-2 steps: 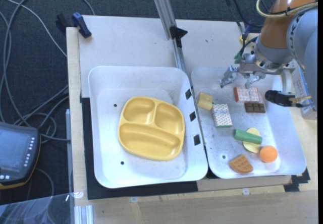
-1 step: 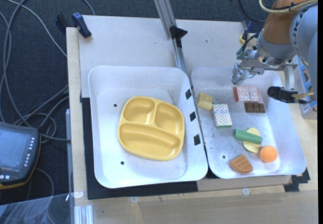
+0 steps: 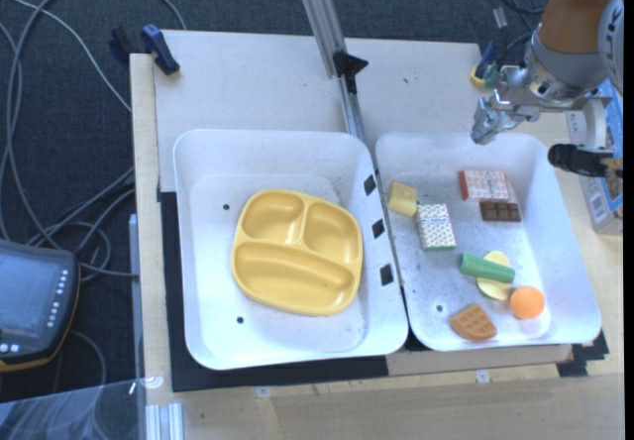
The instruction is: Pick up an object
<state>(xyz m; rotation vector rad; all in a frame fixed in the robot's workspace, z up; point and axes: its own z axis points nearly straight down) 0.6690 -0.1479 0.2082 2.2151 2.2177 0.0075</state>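
Overhead, claw (image 3: 482, 130) above right bin's (image 3: 575, 260) far edge — nothing held.

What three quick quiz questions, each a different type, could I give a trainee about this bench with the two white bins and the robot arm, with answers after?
1. True or false: the yellow divided tray lies in the right bin.
2. Multiple choice: which item sits nearest the right bin's front rim? A) the waffle-shaped piece B) the brown chocolate bar C) the pale yellow block
3. Fill in: the hand hovers over the right bin's ___ rim, away from the items.

Key: 1. False, it lies in the left bin. 2. A. 3. Far.
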